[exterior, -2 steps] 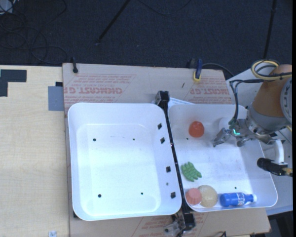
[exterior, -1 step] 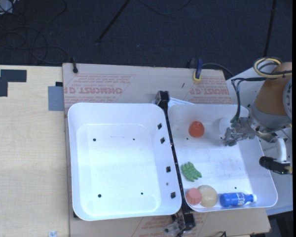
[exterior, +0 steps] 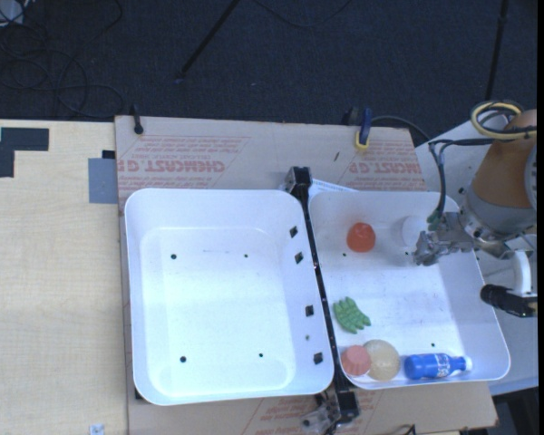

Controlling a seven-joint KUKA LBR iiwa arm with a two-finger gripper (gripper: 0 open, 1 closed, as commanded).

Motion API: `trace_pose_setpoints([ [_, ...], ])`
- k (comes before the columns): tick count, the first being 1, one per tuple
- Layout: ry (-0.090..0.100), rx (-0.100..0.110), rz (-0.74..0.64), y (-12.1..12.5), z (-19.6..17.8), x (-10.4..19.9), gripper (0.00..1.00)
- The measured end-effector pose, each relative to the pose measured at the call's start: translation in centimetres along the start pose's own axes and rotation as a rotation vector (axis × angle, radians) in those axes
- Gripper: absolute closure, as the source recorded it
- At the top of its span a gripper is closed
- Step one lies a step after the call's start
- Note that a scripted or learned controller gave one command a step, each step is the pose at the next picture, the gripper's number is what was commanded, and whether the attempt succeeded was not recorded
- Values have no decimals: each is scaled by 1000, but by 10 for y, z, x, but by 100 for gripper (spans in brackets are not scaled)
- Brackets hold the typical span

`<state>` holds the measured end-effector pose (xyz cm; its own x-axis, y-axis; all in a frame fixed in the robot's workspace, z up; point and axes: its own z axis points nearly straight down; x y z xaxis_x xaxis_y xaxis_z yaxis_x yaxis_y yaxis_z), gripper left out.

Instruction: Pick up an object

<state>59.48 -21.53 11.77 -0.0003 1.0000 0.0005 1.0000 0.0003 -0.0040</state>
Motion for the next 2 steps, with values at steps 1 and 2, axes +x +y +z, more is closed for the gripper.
trace_pose_setpoints([
  [1, 0, 0, 1, 0, -10, -1, 100],
  [2, 0, -1, -1, -16, 32, 3, 100],
])
